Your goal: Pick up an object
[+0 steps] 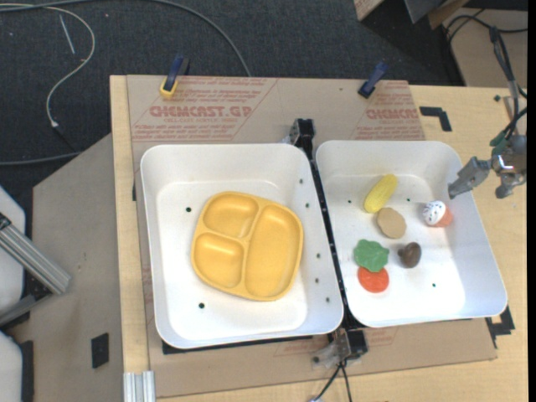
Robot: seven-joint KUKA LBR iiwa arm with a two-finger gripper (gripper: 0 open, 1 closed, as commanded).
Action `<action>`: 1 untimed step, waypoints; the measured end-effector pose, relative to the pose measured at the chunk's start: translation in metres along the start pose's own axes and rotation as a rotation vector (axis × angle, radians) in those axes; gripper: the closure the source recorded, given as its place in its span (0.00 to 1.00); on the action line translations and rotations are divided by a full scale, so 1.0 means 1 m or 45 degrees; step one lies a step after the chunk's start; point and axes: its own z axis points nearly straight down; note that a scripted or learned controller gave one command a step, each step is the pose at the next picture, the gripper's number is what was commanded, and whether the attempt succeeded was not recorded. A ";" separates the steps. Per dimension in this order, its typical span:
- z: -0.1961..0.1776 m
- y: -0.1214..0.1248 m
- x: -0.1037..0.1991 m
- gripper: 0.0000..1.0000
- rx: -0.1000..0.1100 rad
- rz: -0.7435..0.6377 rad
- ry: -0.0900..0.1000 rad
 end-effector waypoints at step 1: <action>-0.003 0.002 0.000 0.00 -0.009 -0.002 -0.002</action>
